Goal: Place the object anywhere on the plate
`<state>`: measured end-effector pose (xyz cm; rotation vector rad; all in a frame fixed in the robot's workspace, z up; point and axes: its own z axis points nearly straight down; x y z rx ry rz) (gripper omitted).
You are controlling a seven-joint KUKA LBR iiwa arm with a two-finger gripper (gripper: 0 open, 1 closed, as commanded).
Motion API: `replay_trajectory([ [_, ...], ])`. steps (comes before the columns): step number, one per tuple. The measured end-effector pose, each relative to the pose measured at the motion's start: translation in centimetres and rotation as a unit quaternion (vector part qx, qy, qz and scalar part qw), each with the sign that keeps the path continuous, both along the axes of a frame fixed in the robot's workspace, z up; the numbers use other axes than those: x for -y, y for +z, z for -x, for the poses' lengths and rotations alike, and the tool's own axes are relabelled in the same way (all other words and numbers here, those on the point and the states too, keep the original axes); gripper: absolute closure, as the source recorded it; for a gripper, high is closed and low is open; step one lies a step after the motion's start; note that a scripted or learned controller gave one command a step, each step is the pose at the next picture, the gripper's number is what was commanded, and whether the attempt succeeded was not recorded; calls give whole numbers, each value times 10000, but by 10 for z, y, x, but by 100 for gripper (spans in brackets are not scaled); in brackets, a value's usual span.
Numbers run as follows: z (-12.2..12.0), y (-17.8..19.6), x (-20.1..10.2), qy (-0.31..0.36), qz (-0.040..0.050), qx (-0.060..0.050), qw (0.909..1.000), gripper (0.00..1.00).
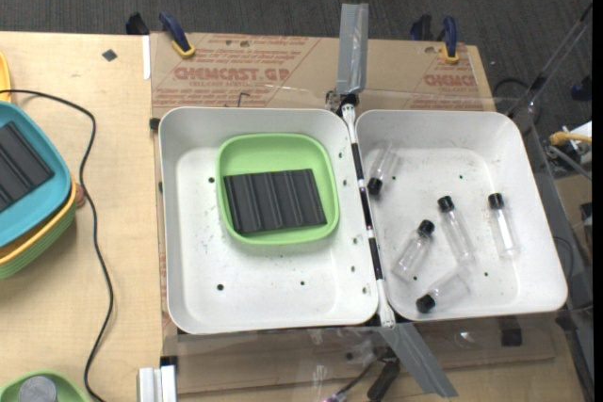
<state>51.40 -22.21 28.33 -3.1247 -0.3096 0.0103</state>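
Left bin [188,297]: you see a shallow white bin, centre-left of frame, holding the plate.
Plate [276,152]: green, square with rounded corners, upper middle of the left bin; a dark ribbed insert [274,201] lies flat in it.
Right bin [528,287]: white, just beside the left bin, centre-right of frame; it holds the vials.
Objects: you have five clear vials with black caps, all lying on their sides in the right bin, none on the plate.
Vial 1 [381,172]: upper left of the right bin, near the divider between the bins.
Vial 2 [456,228]: middle of the bin, cap toward the top.
Vial 3 [502,225]: right side of the bin, cap toward the top.
Vial 4 [413,251]: just left of vial 2, tilted.
Vial 5 [445,291]: lower part of the bin, cap toward lower left.
Claw: no state you can read here, so position relative to the vials can't be given.
Tabletop [75,297]: light wood, a black cable [94,202] runs across it at left.
Cardboard [245,69]: brown sheet under the bins, clamped at the top.
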Motion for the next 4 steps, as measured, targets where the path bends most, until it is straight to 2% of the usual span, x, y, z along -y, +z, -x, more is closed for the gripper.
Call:
replay_trajectory([
  [2,37,-5,0,1,-1,1,10000,0],
  [3,36,15,0,24,5,11,10000,0],
  [4,37,-13,0,3,0,1,10000,0],
])
